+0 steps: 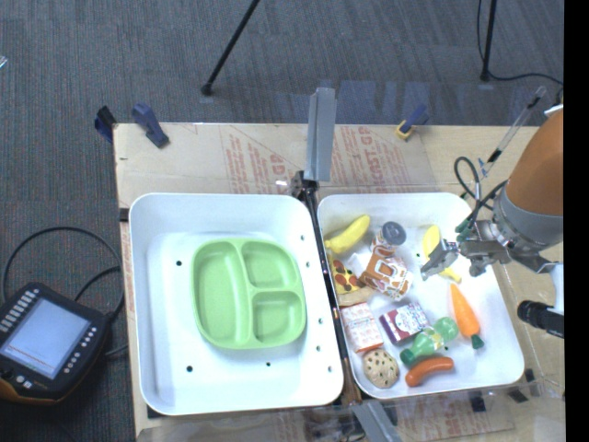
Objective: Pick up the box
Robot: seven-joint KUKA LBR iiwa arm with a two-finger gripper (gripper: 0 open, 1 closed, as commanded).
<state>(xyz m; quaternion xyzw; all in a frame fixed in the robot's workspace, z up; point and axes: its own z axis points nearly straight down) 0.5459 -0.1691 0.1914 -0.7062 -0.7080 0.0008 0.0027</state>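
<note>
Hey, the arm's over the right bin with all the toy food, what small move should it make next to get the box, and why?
Probably shift the end effector toward the bench's front-left and lower it over the maroon box. It now sits over the right bin's far-right part, beside the carrot, with nothing seen between its fingers; the box lies flat near the green bottle.

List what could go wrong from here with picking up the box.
1. The maroon box lies packed between the red-and-white packet, the green bottle and the bread bag; the pincer may snag a neighbour instead.
2. The pincer hangs above the yellow piece, off to the side of the box, so a straight descent would likely miss.
</note>
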